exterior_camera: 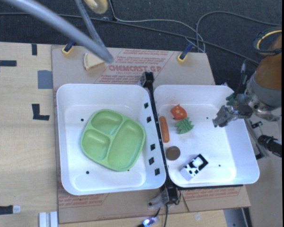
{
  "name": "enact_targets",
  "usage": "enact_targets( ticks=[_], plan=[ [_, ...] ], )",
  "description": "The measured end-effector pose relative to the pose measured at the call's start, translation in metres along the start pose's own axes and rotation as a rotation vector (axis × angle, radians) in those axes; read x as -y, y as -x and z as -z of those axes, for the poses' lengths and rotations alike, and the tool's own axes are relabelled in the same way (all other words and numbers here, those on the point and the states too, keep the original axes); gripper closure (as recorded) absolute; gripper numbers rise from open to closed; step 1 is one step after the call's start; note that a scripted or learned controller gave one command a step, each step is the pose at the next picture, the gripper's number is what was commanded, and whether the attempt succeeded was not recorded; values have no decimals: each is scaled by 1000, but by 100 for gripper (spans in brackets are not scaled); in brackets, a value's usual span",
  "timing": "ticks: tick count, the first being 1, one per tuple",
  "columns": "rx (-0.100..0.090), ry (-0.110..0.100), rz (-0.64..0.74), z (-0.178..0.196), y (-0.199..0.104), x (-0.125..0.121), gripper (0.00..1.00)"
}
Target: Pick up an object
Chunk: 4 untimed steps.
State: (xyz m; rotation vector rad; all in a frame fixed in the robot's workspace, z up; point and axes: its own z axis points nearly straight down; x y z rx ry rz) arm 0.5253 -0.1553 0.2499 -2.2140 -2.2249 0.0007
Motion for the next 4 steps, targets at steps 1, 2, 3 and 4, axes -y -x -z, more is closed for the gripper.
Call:
enact_targets(
  ticks=[1,2,3,4],
  plan=[
    [1,0,0,-9,-44,0,100],
    [0,0,2,-10,-108,3,100],
    [1,-1,1,-23,-154,8,100],
    [0,-1,1,-24,-202,24,100]
  ],
)
